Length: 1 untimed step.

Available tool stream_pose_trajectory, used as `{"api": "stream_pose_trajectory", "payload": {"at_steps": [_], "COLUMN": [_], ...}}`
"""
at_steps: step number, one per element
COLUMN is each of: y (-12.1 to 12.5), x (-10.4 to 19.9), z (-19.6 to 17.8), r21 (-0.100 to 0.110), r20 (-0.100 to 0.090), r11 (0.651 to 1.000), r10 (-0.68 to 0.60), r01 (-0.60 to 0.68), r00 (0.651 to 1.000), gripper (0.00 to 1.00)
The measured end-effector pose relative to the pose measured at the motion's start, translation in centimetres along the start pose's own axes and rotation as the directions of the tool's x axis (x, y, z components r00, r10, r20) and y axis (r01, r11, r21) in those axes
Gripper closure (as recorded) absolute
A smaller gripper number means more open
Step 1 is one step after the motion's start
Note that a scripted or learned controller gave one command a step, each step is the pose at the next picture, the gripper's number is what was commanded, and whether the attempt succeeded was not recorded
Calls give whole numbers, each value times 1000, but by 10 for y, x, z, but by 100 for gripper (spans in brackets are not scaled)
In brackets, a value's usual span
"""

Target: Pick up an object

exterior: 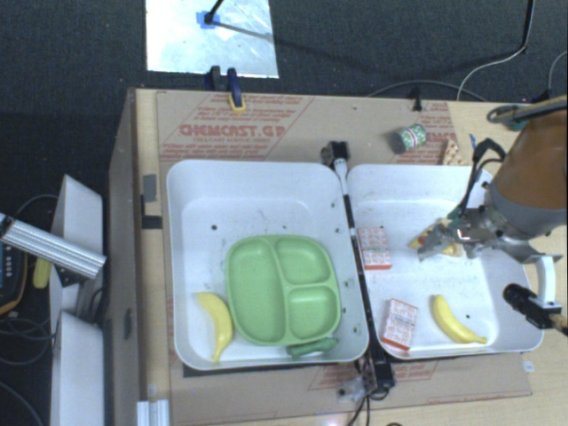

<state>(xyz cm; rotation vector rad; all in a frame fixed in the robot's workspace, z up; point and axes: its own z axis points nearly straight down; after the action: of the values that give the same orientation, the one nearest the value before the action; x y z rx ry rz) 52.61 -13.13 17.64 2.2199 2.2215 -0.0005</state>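
The claw (437,240) is seen low in the right bin (390,185), its state not discernible; a small yellowish object at its tips cannot be identified. Nearer the front wall of that bin a banana (456,319) is found, with two cards (374,247) toward the divider.

A single fixed camera looks down at a slant on the bench (293,122) from a moderate height, taking in both white bins, left bin (191,202) and right bin (399,180). The arm (532,180) enters at three o'clock.
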Motion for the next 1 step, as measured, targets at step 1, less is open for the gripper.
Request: {"api": "stream_pose_trajectory", "payload": {"at_steps": [1], "y": [-39], "x": [-19], "z": [91], "r21": [-1], "r20": [-1], "r11": [1000], "r10": [0], "r01": [0], "r00": [1000], "gripper": [0]}}
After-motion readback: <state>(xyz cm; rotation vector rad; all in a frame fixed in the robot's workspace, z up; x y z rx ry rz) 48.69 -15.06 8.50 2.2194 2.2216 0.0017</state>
